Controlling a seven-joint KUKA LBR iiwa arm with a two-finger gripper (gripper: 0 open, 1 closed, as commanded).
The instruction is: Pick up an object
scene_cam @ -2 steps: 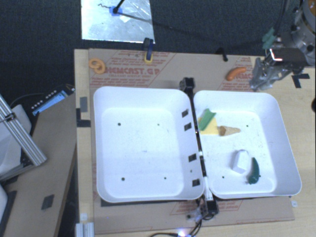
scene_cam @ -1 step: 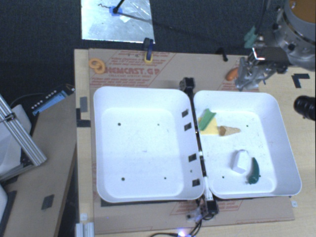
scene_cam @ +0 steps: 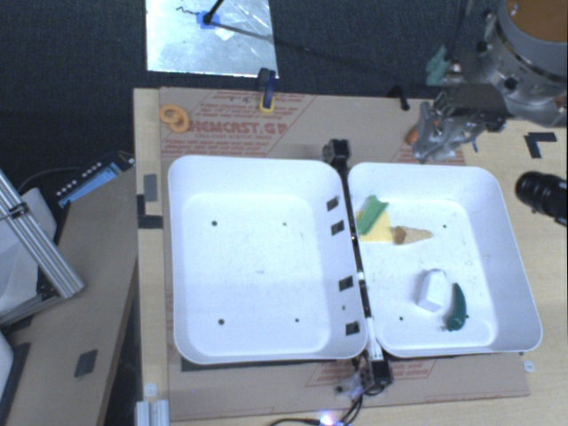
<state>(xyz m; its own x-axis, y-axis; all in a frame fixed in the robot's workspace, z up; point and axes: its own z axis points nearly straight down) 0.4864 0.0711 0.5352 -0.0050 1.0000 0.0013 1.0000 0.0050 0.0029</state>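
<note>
The grey metal claw [scene_cam: 439,140] of the KUKA arm [scene_cam: 528,34] hangs above the table's [scene_cam: 506,153] tan surface, just beyond the far rim of the right-hand shallow white plastic bin [scene_cam: 510,238]. Whether it is wide or narrow cannot be told from this slanted overhead view, and nothing is seen in its grip.

Four objects lie in the bin below and in front of the claw. A yellow and green wedge-shaped sponge block [scene_cam: 374,219] sits at the bin's left side, close to the divide between the bins, with a small brown cone-shaped piece [scene_cam: 413,234] just beside it to the right. Nearer the front, a small white rectangular block [scene_cam: 431,290] rests beside a dark green curved plastic piece [scene_cam: 456,307], the two nearly touching.

The left-hand shallow white plastic bin [scene_cam: 257,256] adjoins the first along a row of black clips [scene_cam: 342,229].

Both bins stand on a printed brown cardboard sheet [scene_cam: 240,118]; an orange ring [scene_cam: 174,117] lies near its far left corner and a yellow and blue clamp [scene_cam: 266,91] grips its far edge.
</note>
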